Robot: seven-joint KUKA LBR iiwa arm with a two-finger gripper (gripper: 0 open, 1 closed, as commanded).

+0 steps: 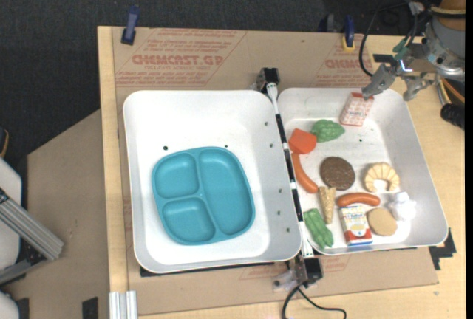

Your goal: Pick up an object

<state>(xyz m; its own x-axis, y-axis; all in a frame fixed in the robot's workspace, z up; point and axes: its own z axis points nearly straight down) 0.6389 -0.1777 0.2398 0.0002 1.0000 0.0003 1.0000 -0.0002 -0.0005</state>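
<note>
Near the right bin's [423,162] far rim a small red-and-white packet [355,110] lies flat, nearest the gripper [393,81] | claw hangs spread just above-right, clamped on nothing, seemingly lined up for it | arm cut off at right; packet print unreadable | teal tray [203,194] rests alone in left bin [140,162].
</note>
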